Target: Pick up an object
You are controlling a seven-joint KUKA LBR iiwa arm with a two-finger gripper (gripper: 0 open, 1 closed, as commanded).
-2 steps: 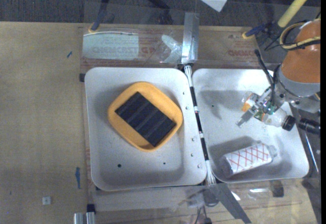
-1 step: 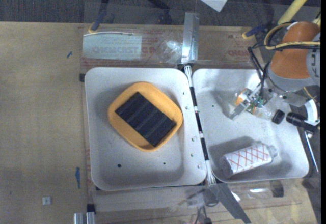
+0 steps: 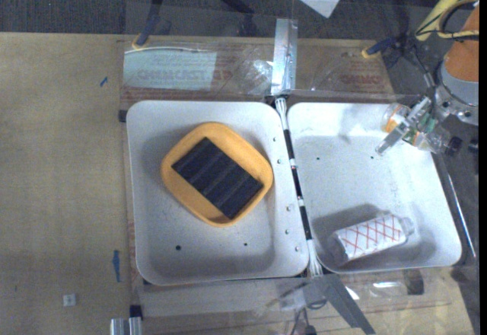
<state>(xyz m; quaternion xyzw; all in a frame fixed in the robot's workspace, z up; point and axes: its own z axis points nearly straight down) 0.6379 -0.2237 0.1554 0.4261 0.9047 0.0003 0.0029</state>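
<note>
A yellow-orange pad with a black ribbed top [image 3: 217, 173] lies in the middle of the left bin [image 3: 152, 250]. In the right bin [image 3: 342, 135], a white bottle with a red criss-cross label [image 3: 370, 235] rests on its side near the front wall. My gripper [image 3: 403, 130] hangs over the far right corner of the right bin, well above and behind the bottle. It is tilted toward the left. Nothing that I can make out is in it.
A metal bracket [image 3: 285, 55] stands at the far end of the divider between the bins. Clear plastic sheeting [image 3: 198, 71] lies behind the bins. Cables [image 3: 415, 40] run by the arm at the right. The wooden bench [image 3: 53, 173] stretches to the left.
</note>
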